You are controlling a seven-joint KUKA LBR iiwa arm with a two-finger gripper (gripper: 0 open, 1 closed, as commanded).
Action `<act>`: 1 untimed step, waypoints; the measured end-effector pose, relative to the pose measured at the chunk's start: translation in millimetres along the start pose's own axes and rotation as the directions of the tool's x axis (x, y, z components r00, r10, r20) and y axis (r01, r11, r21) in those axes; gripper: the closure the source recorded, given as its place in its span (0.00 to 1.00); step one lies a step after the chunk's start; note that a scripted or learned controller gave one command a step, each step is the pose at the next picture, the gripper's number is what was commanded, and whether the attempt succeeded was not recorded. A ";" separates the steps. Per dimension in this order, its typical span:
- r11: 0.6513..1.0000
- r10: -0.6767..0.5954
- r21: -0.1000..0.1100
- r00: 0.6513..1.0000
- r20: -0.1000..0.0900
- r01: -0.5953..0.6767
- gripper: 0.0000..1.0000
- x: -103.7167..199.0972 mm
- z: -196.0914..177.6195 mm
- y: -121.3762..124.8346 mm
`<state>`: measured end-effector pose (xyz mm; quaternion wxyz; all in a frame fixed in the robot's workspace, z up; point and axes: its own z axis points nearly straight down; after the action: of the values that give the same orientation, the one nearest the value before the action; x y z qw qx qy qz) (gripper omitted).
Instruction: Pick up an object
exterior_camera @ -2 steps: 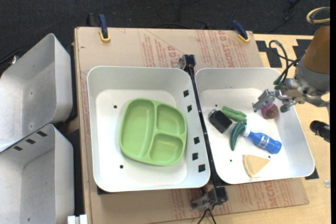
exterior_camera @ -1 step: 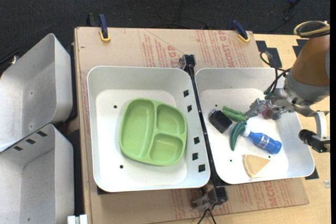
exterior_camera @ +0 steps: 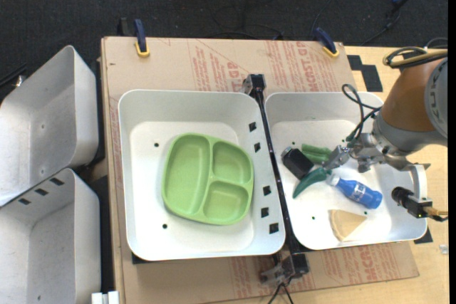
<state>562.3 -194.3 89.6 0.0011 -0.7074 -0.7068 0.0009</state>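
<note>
The right bin (exterior_camera: 313, 121) holds a black block (exterior_camera: 295, 161), a dark green stick (exterior_camera: 315, 151), a curved green piece (exterior_camera: 311, 179), a blue bottle (exterior_camera: 360, 194) with a white cap, and a tan wedge (exterior_camera: 347, 223). My gripper (exterior_camera: 343, 155) is low inside this bin, reaching in from the right. Its tip is at the right ends of the two green pieces and just above the bottle's cap. The arm's grey wrist and orange band (exterior_camera: 415, 105) rise behind it, over the bin's right side.
The left bin (exterior_camera: 142, 117) holds a light green divided plate (exterior_camera: 208, 179). A black divider (exterior_camera: 268, 153) runs between the bins. Two white trays (exterior_camera: 43, 117) stand off the bench to the left. A cable loops above the gripper.
</note>
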 end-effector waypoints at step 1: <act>1.000 0.000 -0.004 1.000 0.001 0.000 1.00 -0.1 -13.0 1.0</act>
<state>563.3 -194.4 102.6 -0.0006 -0.7074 -0.7068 -0.0001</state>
